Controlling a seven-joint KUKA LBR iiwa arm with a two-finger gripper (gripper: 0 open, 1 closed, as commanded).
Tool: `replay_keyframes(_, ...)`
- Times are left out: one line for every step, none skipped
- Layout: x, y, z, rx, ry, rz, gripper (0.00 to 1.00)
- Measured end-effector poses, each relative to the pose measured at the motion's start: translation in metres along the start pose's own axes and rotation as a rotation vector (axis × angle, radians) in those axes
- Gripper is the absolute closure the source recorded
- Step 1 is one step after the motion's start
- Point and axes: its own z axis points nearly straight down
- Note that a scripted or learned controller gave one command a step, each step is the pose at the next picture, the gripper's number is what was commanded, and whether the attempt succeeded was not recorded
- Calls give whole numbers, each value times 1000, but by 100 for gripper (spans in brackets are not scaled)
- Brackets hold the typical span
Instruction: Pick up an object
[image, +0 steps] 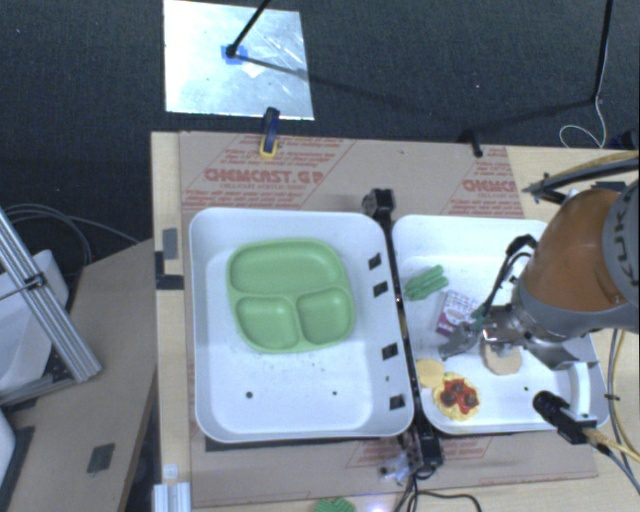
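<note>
Desk holds two white bins, green divided tray (290, 295) left, and in the right bin (520, 232) the jaws (462, 338) hang low beside a pinkish packet (455, 310), grip state unreadable, so I'd centre over the packet before closing.

There is one camera, fixed above the bench (330, 165), and it looks down at a slant. It stands high enough to take in both white bins together: the left bin (205, 330) sits near the middle of the picture, the right bin (470, 228) toward the right side. The far edge of the bench lies at the top, with dark floor beyond. The arm (585, 265) enters from the right.
</note>
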Motion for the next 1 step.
replay_keyframes(-4, 4, -16, -14, -6, 3, 100)
